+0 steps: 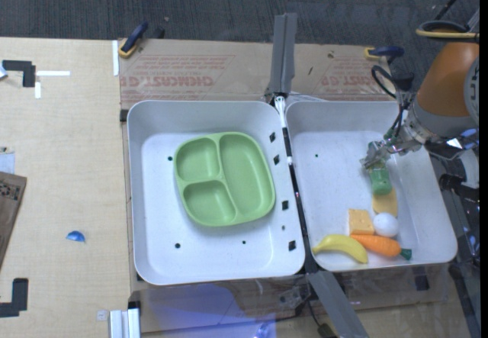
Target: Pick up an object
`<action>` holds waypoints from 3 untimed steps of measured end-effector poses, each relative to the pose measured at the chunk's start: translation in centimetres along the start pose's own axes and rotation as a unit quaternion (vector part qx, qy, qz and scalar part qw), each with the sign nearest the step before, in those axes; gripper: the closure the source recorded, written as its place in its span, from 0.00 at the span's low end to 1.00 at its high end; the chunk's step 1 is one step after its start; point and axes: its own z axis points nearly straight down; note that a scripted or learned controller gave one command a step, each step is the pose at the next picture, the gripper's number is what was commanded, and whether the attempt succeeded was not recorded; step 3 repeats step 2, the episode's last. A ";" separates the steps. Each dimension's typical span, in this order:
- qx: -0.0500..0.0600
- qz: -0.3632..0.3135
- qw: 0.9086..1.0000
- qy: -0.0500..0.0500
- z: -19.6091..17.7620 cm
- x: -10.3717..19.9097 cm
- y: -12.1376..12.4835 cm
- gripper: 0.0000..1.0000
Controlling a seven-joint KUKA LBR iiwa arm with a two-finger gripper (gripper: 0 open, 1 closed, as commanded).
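My gripper hangs low in the right bin, near its right wall, at the end of the arm's grey wrist and orange band. Directly under its tip and toward the front lies a small green block; the tip looks to touch the block's far end. Further toward the front lie a yellow wedge, a white egg, an orange carrot and a yellow banana.
The left bin holds a green divided plate. A grey divider post stands behind the seam between the bins. The toys crowd the right bin's front right corner. Cables hang by the arm at the right.
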 end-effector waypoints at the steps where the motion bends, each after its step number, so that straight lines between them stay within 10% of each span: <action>1: -0.001 0.001 1.000 -0.001 -0.9 -0.1 0.0 1.00; 2: 0.000 0.079 0.997 -0.001 -10.6 3.5 3.7 1.00; 3: 0.000 0.079 0.997 -0.001 -10.6 3.5 3.7 1.00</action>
